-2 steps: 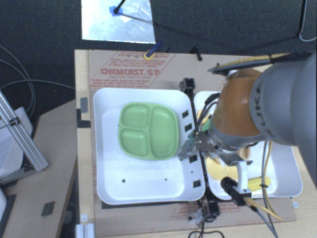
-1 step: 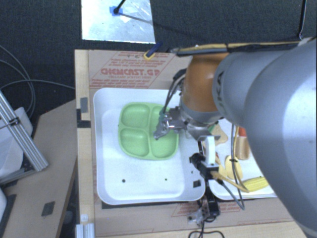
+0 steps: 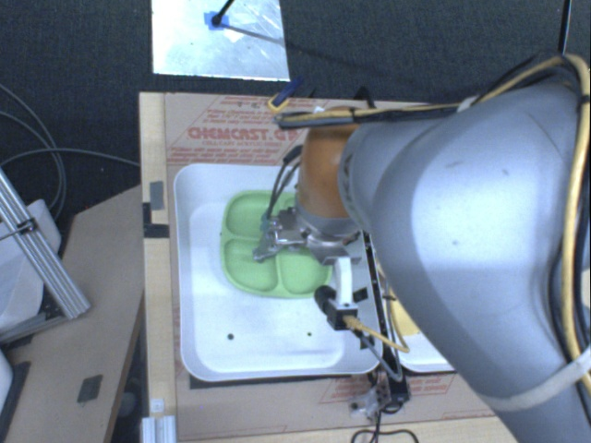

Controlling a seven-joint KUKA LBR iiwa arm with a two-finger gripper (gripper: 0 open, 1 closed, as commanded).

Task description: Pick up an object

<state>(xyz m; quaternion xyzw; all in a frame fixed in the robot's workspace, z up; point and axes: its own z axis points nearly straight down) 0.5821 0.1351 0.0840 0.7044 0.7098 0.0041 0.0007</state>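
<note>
A light green divided plate (image 3: 247, 243) lies in the left white bin (image 3: 208, 340), toward its back and right. My gripper (image 3: 268, 245) hangs over the plate's middle, right at its surface, with the grey arm and orange band (image 3: 321, 178) reaching in from the right. The metal wrist parts cover the plate's right half. Whether anything sits between the gripper's tips is hidden.
The right bin (image 3: 425, 358) is mostly covered by the arm. A cardboard sheet with red lettering (image 3: 222, 127) lies under the bins. A shiny square plate (image 3: 217, 26) sits at the back. Cables (image 3: 369, 330) dangle from the wrist near the bin's front right corner.
</note>
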